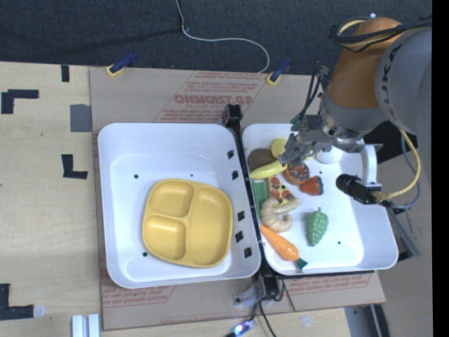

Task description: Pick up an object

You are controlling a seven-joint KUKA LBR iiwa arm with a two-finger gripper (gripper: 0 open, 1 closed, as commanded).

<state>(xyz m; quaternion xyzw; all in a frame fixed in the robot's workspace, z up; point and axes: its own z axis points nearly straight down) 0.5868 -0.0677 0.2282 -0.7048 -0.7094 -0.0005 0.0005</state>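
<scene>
My gripper (293, 157) hangs low over the upper left part of the right bin (365, 244), just above a pile of toy food. Under and beside it lie a yellow banana (266, 169), a brown round piece (259, 156), a round pizza-like piece (297, 173) and a red piece (311, 185). Further down lie a pizza slice (282, 194), a beige shrimp-like piece (276, 218), a green grape bunch (317, 227) and an orange carrot (280, 244). The arm hides the fingertips.
The left bin (119, 188) holds a yellow divided plate (188, 222). A black divider (238, 181) runs between the bins. Cardboard lies under both bins, and a white cable (210, 37) runs across the dark back surface.
</scene>
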